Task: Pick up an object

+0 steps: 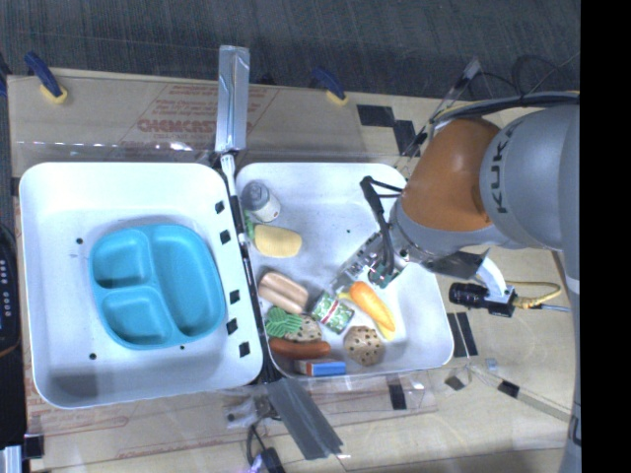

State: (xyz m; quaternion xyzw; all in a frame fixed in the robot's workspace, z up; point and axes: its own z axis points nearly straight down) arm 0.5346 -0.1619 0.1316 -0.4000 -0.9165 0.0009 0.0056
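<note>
- Gripper [367,269] low in the right bin [325,180] — just above the carrot [374,304], centre-right of the frame.
- Hot dog [283,288], cookie [363,343] and yellow block [277,241] lie nearby.
- Blue tray [156,284] fills the left bin [49,225].

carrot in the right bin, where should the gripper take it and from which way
Probably across the middle of the carrot, coming straight down. It lies flat on the floor of the right bin, running diagonally, so closing across its narrow width suits best. The gripper sits just above its upper end. The green packet crowds its left side, so stay toward the lower half.
</note>
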